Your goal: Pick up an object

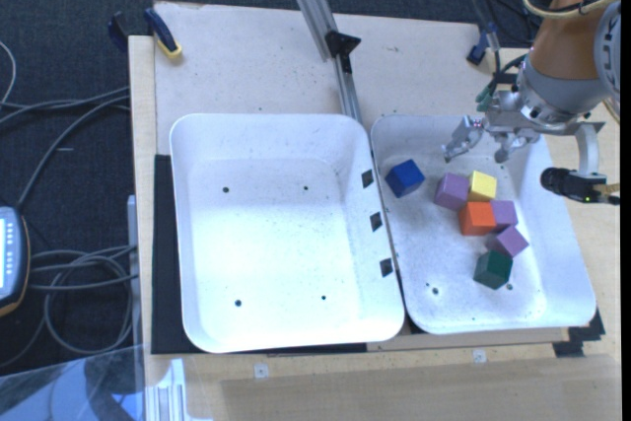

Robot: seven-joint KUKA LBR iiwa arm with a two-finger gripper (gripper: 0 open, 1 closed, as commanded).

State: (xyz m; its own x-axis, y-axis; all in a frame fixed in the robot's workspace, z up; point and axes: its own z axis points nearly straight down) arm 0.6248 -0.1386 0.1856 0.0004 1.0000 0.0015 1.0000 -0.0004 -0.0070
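While no brand, label or legible writing can be made out on any surface, the layout is plain. Entering from the right, the grey arm (577,35) with its orange band bends down over the far end of the right bin (562,296), and its gripper (483,145) hangs above the bin floor with its two fingers spread apart and nothing between them. Just below the gripper lies a cluster of small blocks: a yellow block (483,184), a purple block (452,191) touching an orange block (478,217), two smaller purple blocks (507,227) on the orange one's right, and a dark green block (493,268) nearest the camera. A blue block (404,177) sits apart, near the bin's left wall. Beside it stands the left bin (197,138), white and speckled.
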